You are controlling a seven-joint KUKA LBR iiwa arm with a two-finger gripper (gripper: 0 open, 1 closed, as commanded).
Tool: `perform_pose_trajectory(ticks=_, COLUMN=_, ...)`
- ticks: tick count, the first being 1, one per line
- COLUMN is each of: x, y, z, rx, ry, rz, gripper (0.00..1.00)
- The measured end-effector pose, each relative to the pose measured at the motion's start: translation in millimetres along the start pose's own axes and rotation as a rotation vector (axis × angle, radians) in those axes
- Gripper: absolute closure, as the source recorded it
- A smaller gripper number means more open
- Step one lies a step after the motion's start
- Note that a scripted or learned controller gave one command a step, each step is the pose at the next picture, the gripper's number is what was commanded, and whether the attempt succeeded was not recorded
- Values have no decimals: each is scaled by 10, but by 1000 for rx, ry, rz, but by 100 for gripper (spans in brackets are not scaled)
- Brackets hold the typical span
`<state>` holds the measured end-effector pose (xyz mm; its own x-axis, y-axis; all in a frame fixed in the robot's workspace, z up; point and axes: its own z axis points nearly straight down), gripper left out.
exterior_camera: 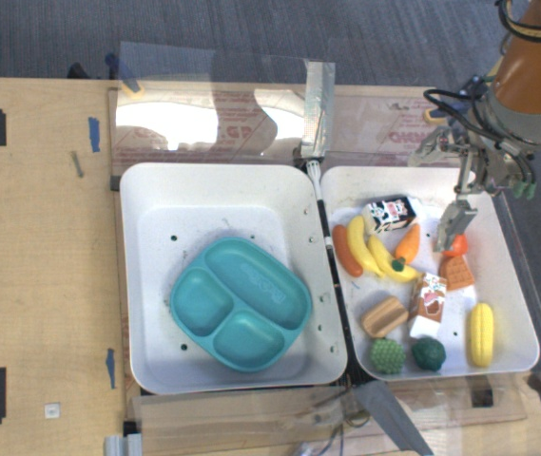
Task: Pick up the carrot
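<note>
From my seat I start with the two white bins: the left bin [146,255] carries a teal divided plate [241,302], the right bin [522,321] a crowd of toy food. The arm [529,65] reaches in over the right bin's far corner, and its gripper [456,224] hangs just above a small red-orange piece; I cannot tell whether the fingers are apart or together. The carrot [409,242] lies in the upper middle of that bin, against the banana [378,255] and just below the milk carton [390,213]. I judge it a light, stiff, smooth plastic toy, tapered, so likely to slip; I would grip across its thicker part, on the side away from the banana
</note>
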<state>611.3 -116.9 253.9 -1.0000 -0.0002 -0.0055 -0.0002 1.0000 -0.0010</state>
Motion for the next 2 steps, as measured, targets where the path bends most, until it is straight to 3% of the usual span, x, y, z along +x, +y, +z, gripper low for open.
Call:
perform_pose_trajectory(ticks=1, x=-59, y=245, z=1639, rx=-6, ry=16, rz=-138, gripper=0)
perform_pose_trajectory(ticks=2, x=-133, y=240, z=1431, rx=0, ry=-9, rz=-139, gripper=100)
